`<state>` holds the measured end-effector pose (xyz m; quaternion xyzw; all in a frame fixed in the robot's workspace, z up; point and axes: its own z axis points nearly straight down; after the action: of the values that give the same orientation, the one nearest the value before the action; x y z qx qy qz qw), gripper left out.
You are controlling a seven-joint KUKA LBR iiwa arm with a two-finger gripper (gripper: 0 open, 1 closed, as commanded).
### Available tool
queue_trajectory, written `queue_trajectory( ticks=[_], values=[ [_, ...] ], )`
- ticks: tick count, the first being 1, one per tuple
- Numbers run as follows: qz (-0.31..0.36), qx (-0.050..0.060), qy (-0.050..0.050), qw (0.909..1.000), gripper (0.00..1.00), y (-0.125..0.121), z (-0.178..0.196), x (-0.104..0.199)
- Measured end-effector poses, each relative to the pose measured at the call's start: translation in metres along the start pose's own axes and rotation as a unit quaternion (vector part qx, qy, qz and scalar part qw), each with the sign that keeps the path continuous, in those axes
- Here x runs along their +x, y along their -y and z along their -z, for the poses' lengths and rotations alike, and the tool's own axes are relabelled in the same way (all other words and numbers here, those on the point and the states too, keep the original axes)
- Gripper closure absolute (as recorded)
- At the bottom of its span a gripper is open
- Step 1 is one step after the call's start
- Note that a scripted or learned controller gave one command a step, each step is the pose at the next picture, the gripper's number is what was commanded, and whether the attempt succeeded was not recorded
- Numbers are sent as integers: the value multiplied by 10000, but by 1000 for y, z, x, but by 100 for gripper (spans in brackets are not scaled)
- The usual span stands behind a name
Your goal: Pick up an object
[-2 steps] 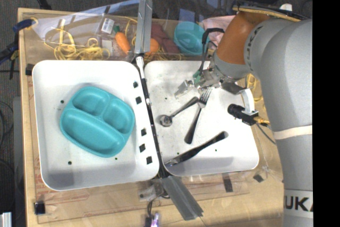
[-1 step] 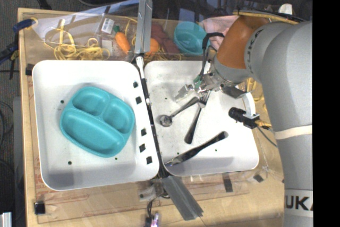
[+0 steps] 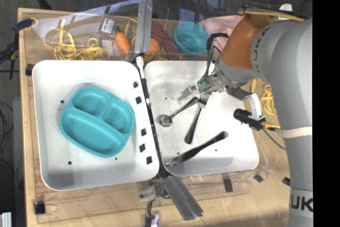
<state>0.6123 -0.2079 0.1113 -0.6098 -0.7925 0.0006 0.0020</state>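
Observation:
The right bin (image 3: pixel 239 154) holds three utensils. A metal spoon (image 3: pixel 175 114) lies with its bowl toward the left wall and its handle running up to the right. A dark-handled fork (image 3: pixel 193 125) lies beside it, its top end near the spoon's handle. A black knife (image 3: pixel 199 148) rests slantwise near the front wall. My gripper (image 3: pixel 198 93) is low over the bin's middle, right above the point where the spoon and fork handles meet. Its body hides those ends, and I cannot tell whether it touches them.
A teal divided plate (image 3: pixel 98 120) lies in the left bin (image 3: pixel 48 167). Behind the bins are a teal bowl (image 3: pixel 189 37), a carrot (image 3: pixel 122 41), yellow cord (image 3: pixel 74 49) and a pink cloth (image 3: pixel 223 24). The arm's grey bulk (image 3: pixel 284 61) overhangs the right bin's right side.

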Motion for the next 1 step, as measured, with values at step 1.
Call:
queue_trajectory(
  ticks=[1],
  values=[
    [-57, -4, 6, 10000, 0, 2, -19, 1]
  ],
)
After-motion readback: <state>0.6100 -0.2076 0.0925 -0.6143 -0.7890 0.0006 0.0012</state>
